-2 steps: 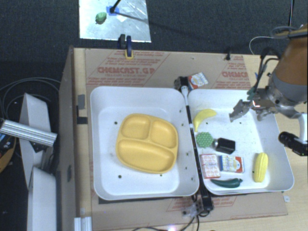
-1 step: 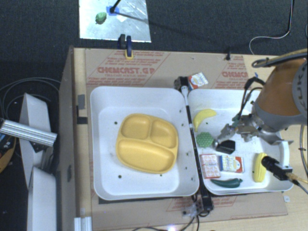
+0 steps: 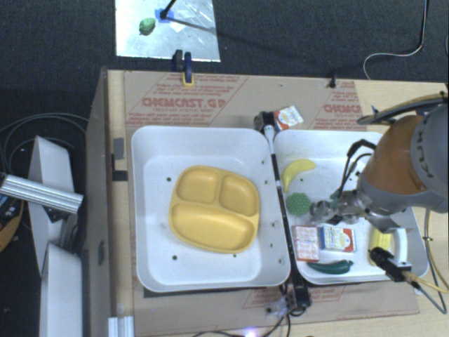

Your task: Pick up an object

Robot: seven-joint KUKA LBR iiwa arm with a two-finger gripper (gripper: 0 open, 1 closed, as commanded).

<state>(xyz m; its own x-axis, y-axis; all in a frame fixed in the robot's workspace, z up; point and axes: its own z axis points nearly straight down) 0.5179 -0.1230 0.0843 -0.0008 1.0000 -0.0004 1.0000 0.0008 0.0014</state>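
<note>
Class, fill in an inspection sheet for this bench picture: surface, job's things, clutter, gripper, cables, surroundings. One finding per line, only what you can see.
Surface: bench bearing left bin and right bin.
Job's things: banana, green ball, two small cartons, dark green pepper, all in right bin.
Clutter: yellow divided tray in left bin.
Gripper: gripper low over right bin, beside green ball.
Cables: black cable on floor.
Surroundings: dark carpet.

Your arm (image 3: 410,163) is reaching in from three o'clock, its orange band showing above the wrist, and the gripper (image 3: 324,209) is pointing toward nine o'clock.
</note>
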